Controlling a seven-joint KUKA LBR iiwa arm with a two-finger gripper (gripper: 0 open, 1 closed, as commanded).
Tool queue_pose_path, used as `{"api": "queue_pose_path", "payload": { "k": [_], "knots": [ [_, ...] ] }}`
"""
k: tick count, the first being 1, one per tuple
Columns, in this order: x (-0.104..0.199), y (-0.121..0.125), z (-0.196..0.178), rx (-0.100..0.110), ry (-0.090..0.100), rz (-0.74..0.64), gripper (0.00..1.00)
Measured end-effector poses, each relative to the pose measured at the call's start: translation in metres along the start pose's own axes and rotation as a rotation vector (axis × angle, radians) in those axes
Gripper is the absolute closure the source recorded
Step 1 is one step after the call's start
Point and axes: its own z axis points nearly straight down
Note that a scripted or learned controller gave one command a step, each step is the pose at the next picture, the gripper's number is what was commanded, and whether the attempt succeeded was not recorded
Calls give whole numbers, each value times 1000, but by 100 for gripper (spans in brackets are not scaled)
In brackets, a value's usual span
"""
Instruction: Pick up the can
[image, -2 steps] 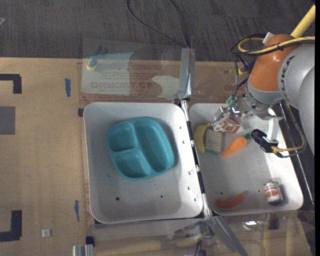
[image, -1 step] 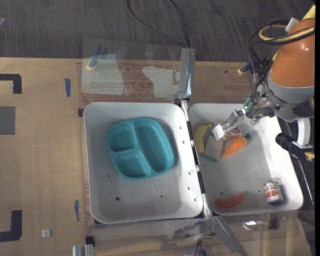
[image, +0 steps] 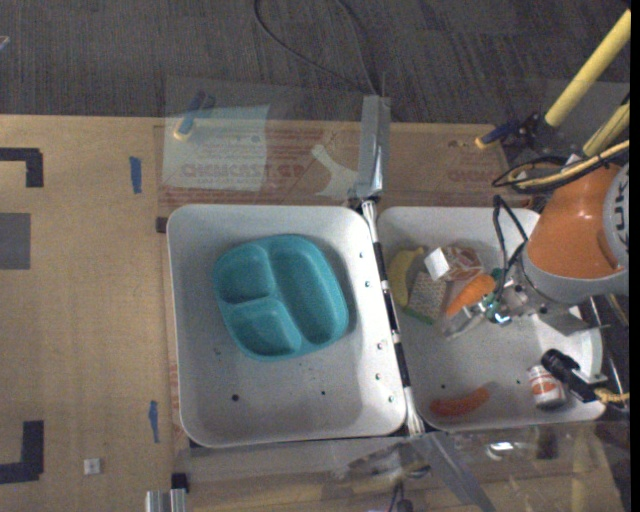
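Observation:
The can (image: 543, 385) is small, white with a red band, and stands near the right bin's (image: 500, 365) front right corner. My gripper (image: 487, 308) hangs low over the middle of the right bin, left of and behind the can and apart from it. It sits right beside an orange object (image: 470, 292) and a clear wrapped packet (image: 455, 265). The grey arm with its orange band (image: 570, 235) comes in from the right.
A yellow item (image: 403, 275) and a patterned packet (image: 428, 292) lie at the right bin's back left. An orange-red sausage shape (image: 460, 403) lies by its front wall. The left bin (image: 200, 400) holds a teal divided plate (image: 282, 295).

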Motion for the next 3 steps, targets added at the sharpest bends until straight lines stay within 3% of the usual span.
{"api": "queue_pose_path", "payload": {
  "k": [1,2,3],
  "knots": [
    [-64,7,-15,-1,-2,-47,0],
    [-15,17,2,3,3,36,0],
    [-66,-29,2,-8,8,182,0]
  ]
}}
